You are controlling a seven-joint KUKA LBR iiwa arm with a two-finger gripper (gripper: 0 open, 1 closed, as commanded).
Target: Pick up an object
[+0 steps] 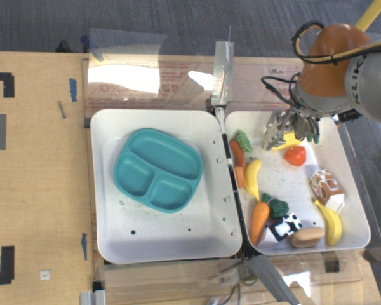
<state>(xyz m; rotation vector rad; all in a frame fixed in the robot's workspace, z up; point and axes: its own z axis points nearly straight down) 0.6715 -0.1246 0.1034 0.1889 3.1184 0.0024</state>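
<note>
Your arm (343, 68), grey with its orange band, reaches in from the right and hangs over the far end of the right-hand white bin (352, 170), its gripper (291, 131) lowered among the toy food. You cannot tell from this slanted overhead view how far apart the gripper's tips stand, nor whether anything is caught between them: the metal there blurs into the clutter.

Just beside the gripper, touching or nearly so, lies a yellow piece (284, 145), partly hidden by the tool. A red tomato (295, 155) sits just below it, toward you. Off to the gripper's left, against the wall between the bins, you have a small carrot with a green top (239, 146), and below that a yellow banana (252, 178).

Well apart from the gripper, at the near end of the bin, lie a larger carrot (259, 221) with its green leaves (277, 205), a black-and-white toy (286, 225) beside it, and a tan bread roll (307, 236). Along the bin's right wall a brown-and-white pastry (324, 184) rests above a second banana (331, 221).

In the left-hand white bin (114, 234), well apart from the gripper, a teal divided plate (157, 169) lies flat. A clear plastic panel (223, 72) stands upright behind the seam where the two bins meet.
</note>
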